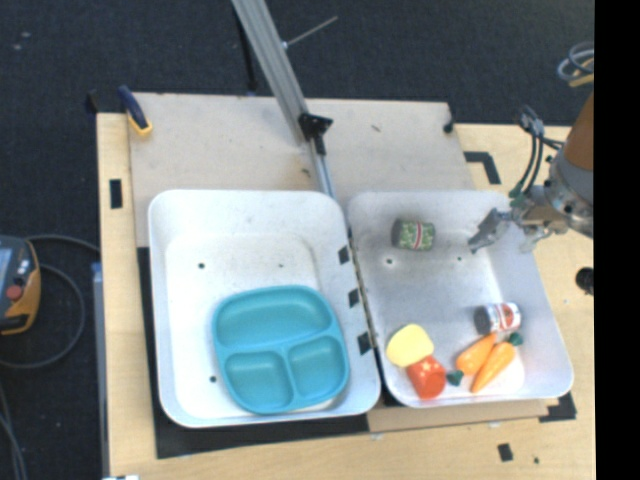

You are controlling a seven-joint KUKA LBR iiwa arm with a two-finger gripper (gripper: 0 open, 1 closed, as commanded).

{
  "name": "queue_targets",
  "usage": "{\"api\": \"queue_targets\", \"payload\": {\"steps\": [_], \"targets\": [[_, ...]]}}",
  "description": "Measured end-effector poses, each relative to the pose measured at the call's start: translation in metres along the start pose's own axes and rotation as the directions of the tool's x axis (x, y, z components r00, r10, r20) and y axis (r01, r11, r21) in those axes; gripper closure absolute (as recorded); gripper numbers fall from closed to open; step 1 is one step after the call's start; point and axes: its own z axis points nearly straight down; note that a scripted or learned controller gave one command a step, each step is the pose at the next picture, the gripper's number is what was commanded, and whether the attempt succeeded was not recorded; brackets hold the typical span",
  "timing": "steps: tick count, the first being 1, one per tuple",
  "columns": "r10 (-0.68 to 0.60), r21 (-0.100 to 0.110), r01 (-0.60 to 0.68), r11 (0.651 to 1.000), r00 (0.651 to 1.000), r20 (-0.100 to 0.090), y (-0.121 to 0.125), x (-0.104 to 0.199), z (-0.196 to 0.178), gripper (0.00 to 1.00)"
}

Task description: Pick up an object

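Pale wooden bench point(250, 138) on dark floor, two white bins side by side. Left bin point(200, 218): teal divided plate point(280, 348). Right bin point(440, 268): green can point(413, 234) near far wall, bare middle, carrots point(487, 360) by near-right rim. Gripper point(487, 232) at far-right edge, fingers apart, holding nothing.

Arm point(575, 158) cut off at right edge; pincer point(487, 232) fingers' spread too blurred to tell.

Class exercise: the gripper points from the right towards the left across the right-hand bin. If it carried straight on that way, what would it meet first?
Probably the small green can lying on its side, left of the two-finger gripper in the right white bin. Height is unclear, so it could pass above.
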Motion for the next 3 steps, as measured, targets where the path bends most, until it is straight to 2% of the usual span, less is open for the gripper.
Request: {"api": "queue_targets", "payload": {"steps": [2,3], "targets": [[0.003,0.0,-0.003,1.0,1.0,0.001,-0.004,0.001,0.115,0.0],[0.004,-0.008,-0.004,1.0,1.0,0.002,-0.001,0.0,0.1,1.0]]}}
